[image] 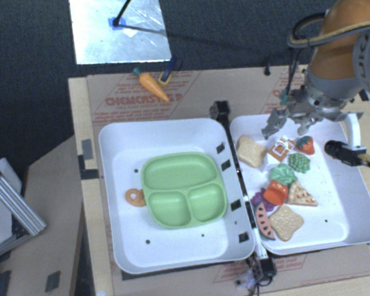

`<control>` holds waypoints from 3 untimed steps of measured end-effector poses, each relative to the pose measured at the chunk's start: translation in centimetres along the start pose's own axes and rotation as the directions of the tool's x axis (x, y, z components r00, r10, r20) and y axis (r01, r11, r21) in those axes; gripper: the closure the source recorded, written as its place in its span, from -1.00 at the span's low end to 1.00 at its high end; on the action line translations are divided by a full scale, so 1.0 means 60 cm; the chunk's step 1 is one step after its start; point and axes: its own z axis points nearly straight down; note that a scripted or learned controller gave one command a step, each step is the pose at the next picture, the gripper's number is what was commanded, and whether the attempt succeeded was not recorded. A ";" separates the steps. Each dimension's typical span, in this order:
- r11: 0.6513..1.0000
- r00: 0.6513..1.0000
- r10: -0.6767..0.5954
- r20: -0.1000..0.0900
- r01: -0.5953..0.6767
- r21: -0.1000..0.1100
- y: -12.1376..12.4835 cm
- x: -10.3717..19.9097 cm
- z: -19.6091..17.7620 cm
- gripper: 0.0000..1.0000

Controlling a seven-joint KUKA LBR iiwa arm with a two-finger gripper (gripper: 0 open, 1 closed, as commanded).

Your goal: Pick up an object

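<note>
**Two bins, one open gripper above the toy food**

Two shallow white bins sit side by side on the bench, and the arm comes in from the right, orange band high over the right bin. The left bin carries a green divided tray, three compartments, sitting near the middle, with a small pretzel just beside the tray's left edge.

Over to the right bin, where the pickable pieces are clustered toward its left half: a bread slice near the top left, another toast slice at the bottom, a pizza wedge beside it, a green leafy piece, an orange-red piece, a small square cracker, and a strawberry.

And the gripper hovers at the bin's far edge, fingers spread apart, nothing between them, just above the cracker and strawberry.

Up behind the bins, a toy carrot lies on the cardboard.
</note>
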 end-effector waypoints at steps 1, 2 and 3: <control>1.000 1.000 -0.002 0.001 0.002 -0.013 0.004 0.000 -0.014 -1.00; 1.000 1.000 0.000 0.001 0.000 -0.010 0.020 -0.005 0.067 -1.00; 1.000 1.000 -0.003 0.001 0.003 -0.009 0.023 0.009 0.144 -1.00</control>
